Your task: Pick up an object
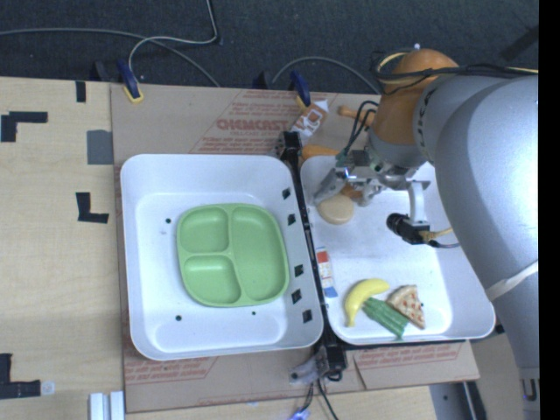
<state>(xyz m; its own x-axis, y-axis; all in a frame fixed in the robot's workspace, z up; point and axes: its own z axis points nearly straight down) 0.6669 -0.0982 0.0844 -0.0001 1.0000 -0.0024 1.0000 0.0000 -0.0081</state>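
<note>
Gripper [350, 180] hangs low at the right bin's [455, 326] far left corner, just above a tan bun-like object [336, 210]; we cannot tell its state. We judge the grasp underway; next, a clean lift.

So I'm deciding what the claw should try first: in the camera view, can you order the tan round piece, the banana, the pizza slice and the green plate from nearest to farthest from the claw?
1. Tan round piece: right beneath the claw, at the right bin's upper left.
2. Banana and pizza slice: right bin's lower part, too close to call.
3. Green plate: in the left bin.
</note>
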